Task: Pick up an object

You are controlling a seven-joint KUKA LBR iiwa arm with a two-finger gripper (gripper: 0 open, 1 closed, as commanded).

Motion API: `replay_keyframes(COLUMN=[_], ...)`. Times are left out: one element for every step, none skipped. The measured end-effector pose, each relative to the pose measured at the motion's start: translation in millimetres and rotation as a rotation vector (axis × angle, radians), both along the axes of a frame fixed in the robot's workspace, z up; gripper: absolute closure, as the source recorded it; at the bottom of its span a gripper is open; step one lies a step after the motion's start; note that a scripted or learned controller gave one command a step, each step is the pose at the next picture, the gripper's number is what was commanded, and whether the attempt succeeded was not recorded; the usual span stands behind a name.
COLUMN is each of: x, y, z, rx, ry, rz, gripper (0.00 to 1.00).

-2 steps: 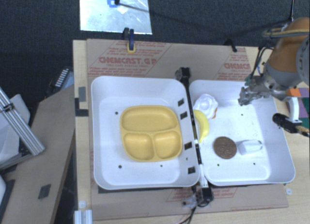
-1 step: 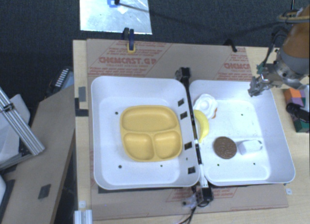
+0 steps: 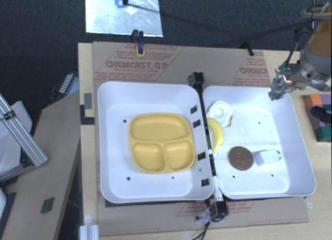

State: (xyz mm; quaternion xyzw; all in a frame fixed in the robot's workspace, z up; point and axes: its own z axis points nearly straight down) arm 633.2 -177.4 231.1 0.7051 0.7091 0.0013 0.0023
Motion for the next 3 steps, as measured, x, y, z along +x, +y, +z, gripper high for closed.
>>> replay_keyframes(x=[-10, -13, -15], y=[56, 116, 167], z=[-5, -11, 0], rx=[0.002, 0.002, 0.003], ry=[0.005, 0.005, 0.003], rz=[0.002, 0.001, 0.003], gripper=[1.00, 1.00, 1.00])
